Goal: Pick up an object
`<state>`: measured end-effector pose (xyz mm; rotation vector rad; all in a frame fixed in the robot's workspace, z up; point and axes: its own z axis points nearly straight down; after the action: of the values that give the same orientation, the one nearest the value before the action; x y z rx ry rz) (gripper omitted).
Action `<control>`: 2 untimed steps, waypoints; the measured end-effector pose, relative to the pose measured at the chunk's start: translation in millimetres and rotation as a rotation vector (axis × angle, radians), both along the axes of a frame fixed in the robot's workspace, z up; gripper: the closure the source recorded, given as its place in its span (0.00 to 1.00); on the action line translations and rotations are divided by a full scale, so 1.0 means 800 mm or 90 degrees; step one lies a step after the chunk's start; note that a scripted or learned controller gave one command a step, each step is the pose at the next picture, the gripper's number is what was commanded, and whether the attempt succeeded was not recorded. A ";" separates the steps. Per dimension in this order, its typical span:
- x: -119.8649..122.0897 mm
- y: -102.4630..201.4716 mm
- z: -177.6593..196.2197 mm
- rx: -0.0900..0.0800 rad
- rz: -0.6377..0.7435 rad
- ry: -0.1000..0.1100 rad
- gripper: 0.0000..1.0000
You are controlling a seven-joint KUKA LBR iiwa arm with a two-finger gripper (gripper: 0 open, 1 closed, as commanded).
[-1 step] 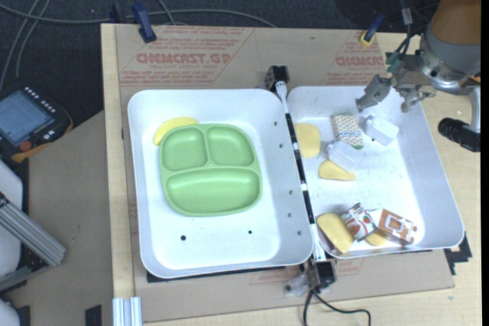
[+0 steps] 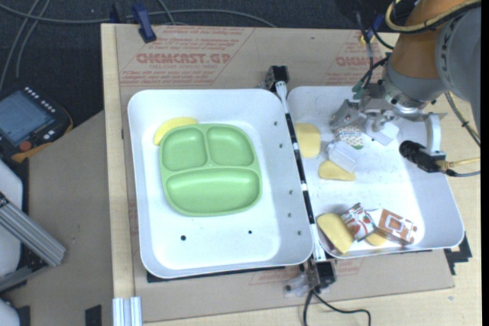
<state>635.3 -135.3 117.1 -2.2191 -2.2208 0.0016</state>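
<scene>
My gripper hangs low over the back of the right bin, under the orange band of the arm. Just below it lie a small speckled packet and a clear wrapped piece. Pale yellow pieces lie at the bin's left side and a little lower. At the front of the bin sit a yellow piece and red-and-white wrappers. Nothing shows between the fingers.
The left bin holds a green divided plate with a yellow piece at its back left edge. A black cable connector dangles beside the wrist. Clamps sit along the seam between the bins.
</scene>
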 end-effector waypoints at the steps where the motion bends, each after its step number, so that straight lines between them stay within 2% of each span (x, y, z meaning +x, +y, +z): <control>1: -0.053 0.005 -0.041 0.000 -0.001 0.000 0.00; 2: -0.080 0.022 -0.041 0.000 -0.001 0.000 0.00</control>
<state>571.4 -117.9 84.5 -2.2210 -2.2189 0.0008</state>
